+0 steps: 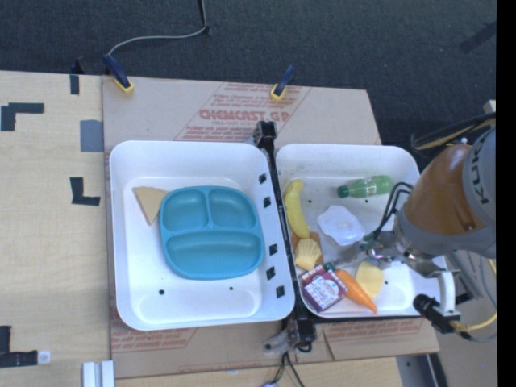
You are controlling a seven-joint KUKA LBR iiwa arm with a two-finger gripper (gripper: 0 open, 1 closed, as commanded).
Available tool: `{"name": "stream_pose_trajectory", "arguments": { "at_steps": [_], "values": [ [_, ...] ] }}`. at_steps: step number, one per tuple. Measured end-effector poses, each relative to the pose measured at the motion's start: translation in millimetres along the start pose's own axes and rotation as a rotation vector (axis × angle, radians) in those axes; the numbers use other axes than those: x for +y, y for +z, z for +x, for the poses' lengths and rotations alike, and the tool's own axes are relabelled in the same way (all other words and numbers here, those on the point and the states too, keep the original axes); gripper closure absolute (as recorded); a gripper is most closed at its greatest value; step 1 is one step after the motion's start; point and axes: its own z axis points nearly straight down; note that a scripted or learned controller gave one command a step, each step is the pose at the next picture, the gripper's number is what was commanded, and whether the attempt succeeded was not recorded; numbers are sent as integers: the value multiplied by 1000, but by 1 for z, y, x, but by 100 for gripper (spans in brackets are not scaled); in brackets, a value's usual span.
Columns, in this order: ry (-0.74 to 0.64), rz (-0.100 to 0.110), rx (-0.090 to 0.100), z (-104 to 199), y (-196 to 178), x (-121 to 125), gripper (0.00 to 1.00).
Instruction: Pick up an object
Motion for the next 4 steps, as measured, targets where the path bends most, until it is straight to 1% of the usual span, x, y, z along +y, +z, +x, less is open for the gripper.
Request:
{"name": "stream_pose_trajectory", "arguments": {
  "at_steps": [1,2,3,4],
  "values": [
    [-3,-1,2,41,0,63,0],
    [-3,5,2,32,-86,182,0],
    [-2,6,2,57,2,183,0],
    [-3,6,2,55,2,183,0]
  ]
}}
